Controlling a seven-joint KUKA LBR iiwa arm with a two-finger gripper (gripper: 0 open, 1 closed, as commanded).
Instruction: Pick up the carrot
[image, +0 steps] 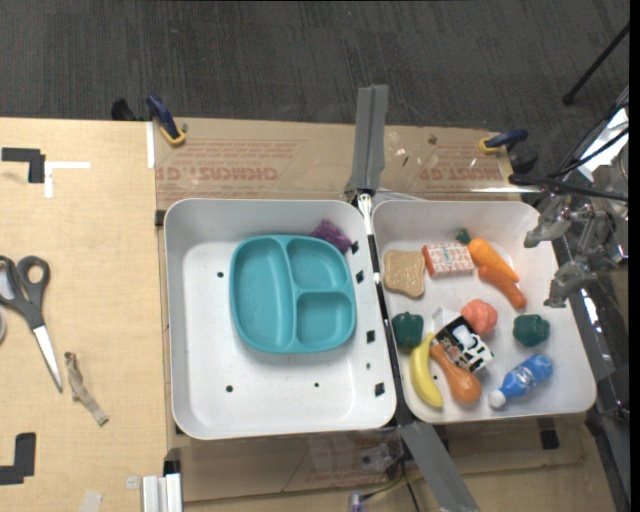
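- The arm's end effector (572, 262) hangs at the right edge of the right-hand shallow white bin (570, 400), a tangle of grey metal links over the rim; whether it is spread or pressed together I cannot tell from here.
- The target, the orange plastic carrot with a green top (495, 268), lies in the upper part of that right-hand bin, just to the left of the end effector and a touch higher in the view.
- Its long axis runs on a slant, green top up and left, pointed tip down and right, so the tip is the end nearer the end effector.
- My read: the coming move is a short reach leftward and down, with the wrist turned to close across that slanted body.
- Crowding the carrot: a pink-and-white snack packet (447, 259) sits just beside its green top, and a slice of toy bread (404, 273) lies further from the carrot.
- Below the carrot: a peach-coloured round fruit (479, 315), a dark green pepper (530, 328), a blue bottle (523, 379), a second dark green lump (407, 328), a yellow banana (424, 374), and an orange sausage-like piece (460, 380) under a black-and-white block (466, 347).
- Watch that orange piece: it could be mistaken for the carrot.
- The left-hand white bin (200, 390), well away from the carrot, holds a teal divided plate (293, 293) with a small purple thing (331, 234) at its upper edge.
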